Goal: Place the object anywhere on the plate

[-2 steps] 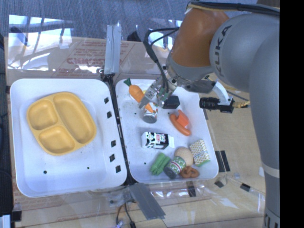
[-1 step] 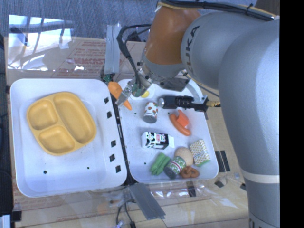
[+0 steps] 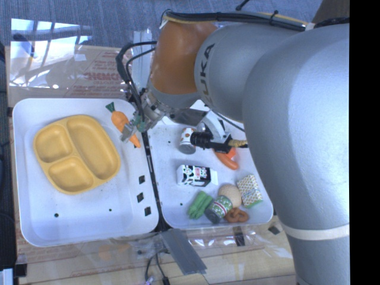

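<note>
Two white bins on a bench. Carrot [image 3: 122, 122] lies just right of the plate [image 3: 76, 153], off it. Gripper [image 3: 135, 127] at its lower end; you cannot tell its grip. Likely light, stiff, slick plastic: take it mid-body.

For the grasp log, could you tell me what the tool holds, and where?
The tool grips the toy carrot near its lower orange end, above the left bin, beside the yellow plate.

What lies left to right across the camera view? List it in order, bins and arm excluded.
Yellow three-compartment plastic plate → orange toy carrot with green top → black-and-white cow-patterned milk carton → green toy vegetable → beige egg-shaped toy → patterned cream wrapped block.
</note>
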`<state>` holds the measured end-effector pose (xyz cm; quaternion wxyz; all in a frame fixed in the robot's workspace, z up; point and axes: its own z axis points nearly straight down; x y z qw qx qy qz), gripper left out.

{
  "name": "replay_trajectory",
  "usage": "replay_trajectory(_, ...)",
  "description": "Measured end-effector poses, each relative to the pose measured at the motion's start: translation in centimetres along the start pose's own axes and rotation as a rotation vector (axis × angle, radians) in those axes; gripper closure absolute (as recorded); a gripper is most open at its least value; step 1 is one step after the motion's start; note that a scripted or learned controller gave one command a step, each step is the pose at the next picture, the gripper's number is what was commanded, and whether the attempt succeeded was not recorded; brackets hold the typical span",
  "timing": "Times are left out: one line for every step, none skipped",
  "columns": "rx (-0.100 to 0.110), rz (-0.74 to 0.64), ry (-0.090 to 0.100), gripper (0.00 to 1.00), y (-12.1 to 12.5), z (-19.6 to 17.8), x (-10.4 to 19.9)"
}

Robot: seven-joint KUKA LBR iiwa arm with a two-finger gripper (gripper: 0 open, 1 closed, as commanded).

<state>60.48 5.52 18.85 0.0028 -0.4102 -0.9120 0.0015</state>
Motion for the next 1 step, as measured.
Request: replay_trajectory(-0.001,0.002,-0.002,0.0,-0.05,-0.08,-0.13)
